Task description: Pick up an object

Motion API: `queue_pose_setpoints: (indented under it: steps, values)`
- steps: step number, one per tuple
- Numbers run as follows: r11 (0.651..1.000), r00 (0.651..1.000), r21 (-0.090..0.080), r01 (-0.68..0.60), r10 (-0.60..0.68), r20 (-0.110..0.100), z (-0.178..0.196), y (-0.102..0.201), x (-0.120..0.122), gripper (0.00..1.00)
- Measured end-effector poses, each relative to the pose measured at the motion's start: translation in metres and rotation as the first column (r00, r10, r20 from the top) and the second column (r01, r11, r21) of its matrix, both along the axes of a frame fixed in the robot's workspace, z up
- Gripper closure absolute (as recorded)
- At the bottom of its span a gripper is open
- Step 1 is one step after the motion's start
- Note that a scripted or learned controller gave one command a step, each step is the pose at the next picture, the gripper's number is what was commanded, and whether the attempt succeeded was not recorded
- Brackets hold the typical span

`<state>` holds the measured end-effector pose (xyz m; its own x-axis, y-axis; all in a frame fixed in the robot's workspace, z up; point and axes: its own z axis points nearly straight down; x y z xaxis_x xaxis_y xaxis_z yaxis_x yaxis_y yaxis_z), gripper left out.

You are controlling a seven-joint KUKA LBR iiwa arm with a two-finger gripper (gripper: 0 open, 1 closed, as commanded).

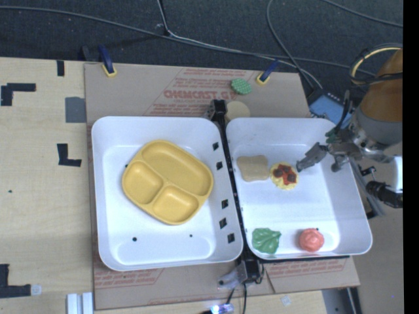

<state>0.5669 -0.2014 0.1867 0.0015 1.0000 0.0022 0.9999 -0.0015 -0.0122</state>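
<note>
Beige slab [253,168], pizza-like piece [284,175], green leaf [266,240], red tomato [311,239].

Left bin [105,175]: holds the divided plate [167,181], set near its middle.
Right bin [340,201]: touching the left bin along the shared middle edge.
Bread piece [253,168]: in the right bin, near that shared edge — pizza piece [284,175] just beside it on the right.
Leafy piece [266,240]: front of the right bin — tomato [311,239] near it on the right.
Gripper [309,159]: over the right bin, just right of the pizza piece.
Round knob [240,86]: on the board [183,93] behind both bins.
</note>
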Motion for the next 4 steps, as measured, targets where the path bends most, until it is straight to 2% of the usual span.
queue_pose_setpoints:
  steps: [1,2,3,4]
  values:
    - [1.000,1.000,-0.003,-0.002,0.002,0.011,0.006,0.000,0.003,0.00]
    - [1.000,1.000,-0.001,-0.003,0.003,0.006,-0.046,0.011,0.000,0.00]
    - [1.000,1.000,-0.004,-0.003,0.003,0.011,-0.099,0.011,0.000,0.00]
    - [1.000,1.000,-0.003,-0.004,0.004,0.013,-0.086,0.012,0.001,1.00]
